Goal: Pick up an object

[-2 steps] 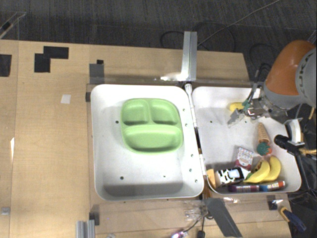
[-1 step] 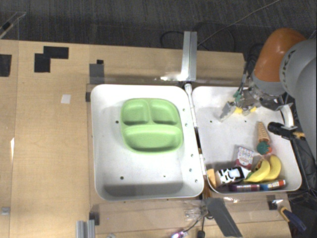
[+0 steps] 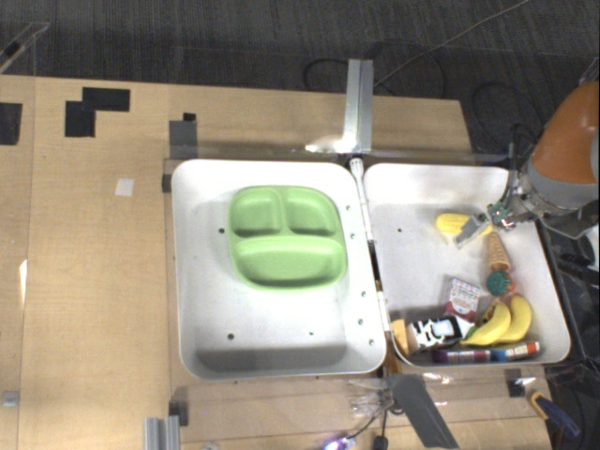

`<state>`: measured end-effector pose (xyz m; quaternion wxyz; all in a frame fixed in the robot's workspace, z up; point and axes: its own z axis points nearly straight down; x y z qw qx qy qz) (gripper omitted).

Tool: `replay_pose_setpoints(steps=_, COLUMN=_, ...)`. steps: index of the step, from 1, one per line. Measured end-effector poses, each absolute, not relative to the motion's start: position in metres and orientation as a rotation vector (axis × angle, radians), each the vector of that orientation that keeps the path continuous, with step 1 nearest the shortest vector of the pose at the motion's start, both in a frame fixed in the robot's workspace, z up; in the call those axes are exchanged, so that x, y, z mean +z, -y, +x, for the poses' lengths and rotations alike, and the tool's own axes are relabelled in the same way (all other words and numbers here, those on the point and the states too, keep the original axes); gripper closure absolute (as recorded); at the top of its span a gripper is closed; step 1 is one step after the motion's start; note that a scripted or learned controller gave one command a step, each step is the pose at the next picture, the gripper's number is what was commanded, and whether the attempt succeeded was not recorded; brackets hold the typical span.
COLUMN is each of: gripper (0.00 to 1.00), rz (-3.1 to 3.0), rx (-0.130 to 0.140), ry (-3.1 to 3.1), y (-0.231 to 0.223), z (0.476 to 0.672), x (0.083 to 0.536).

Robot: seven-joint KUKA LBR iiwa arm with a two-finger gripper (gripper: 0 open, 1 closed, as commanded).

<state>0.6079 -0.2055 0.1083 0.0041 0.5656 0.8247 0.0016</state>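
The pincer (image 3: 480, 223) sits low in the right bin (image 3: 412, 195), close beside a small yellow piece (image 3: 452, 222), seemingly lined up to grab it. I cannot tell its state. The green tray (image 3: 286, 235) lies in the left bin (image 3: 202, 279).
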Motion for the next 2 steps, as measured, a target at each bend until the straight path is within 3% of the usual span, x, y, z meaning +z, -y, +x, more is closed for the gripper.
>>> replay_pose_setpoints(steps=1, gripper=0.0, rz=1.947, rx=0.016, ry=-2.449, y=0.195, z=0.588, x=0.091)
replay_pose_setpoints(steps=2, gripper=0.0, rz=1.929, rx=0.009, ry=-2.473, y=0.14, z=0.643, x=0.089)
